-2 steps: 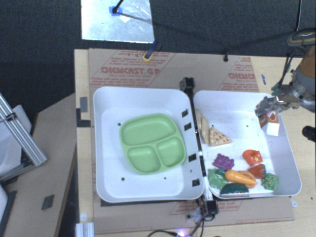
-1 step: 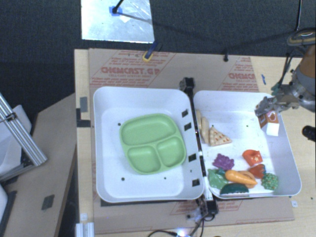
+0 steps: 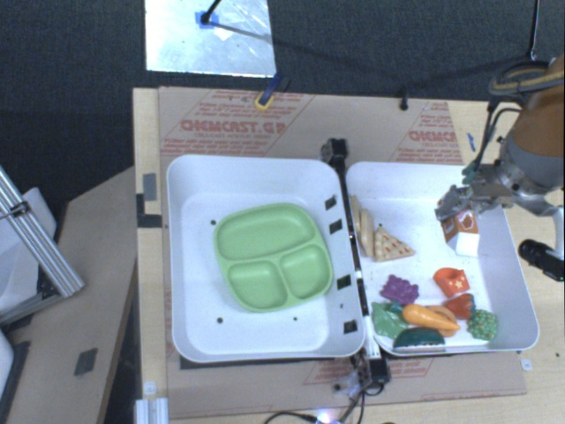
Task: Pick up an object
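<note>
Gripper [image 3: 461,208] above small carton [image 3: 463,230] in right bin [image 3: 523,281]

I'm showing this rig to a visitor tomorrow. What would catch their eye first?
Probably the green divided plate lying alone in the left bin. Next, the bright toy food heaped at the right bin's near corner: purple grapes, a carrot, broccoli. The gripper hovers over a small carton at the right.

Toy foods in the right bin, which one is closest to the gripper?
The small white and brown carton, directly beneath the gripper; the other foods lie lower or further left.
</note>
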Motion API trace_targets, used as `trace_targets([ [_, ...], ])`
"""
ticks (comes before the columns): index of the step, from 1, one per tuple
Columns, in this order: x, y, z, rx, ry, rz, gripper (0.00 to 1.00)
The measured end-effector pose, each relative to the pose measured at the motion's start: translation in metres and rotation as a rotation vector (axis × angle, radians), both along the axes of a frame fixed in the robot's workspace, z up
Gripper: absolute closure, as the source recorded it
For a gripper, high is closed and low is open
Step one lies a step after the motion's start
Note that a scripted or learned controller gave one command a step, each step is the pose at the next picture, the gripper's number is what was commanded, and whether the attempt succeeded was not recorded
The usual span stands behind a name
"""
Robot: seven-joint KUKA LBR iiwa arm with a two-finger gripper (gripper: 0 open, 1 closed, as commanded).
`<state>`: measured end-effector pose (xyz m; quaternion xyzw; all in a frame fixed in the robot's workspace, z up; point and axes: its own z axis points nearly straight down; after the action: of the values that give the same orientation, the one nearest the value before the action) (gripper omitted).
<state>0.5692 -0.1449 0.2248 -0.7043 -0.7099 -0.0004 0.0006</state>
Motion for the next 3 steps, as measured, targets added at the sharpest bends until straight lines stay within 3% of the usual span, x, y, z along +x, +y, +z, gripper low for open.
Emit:
trace_targets([
  [1,-0.032,0.045,-0.007,0.001,0.001,0.0,1.0],
  [2,-0.082,0.074,-0.008,0.001,0.003,-0.001,1.0],
  [3,-0.078,0.073,0.009,-0.002,-0.003,-0.001,1.0],
])
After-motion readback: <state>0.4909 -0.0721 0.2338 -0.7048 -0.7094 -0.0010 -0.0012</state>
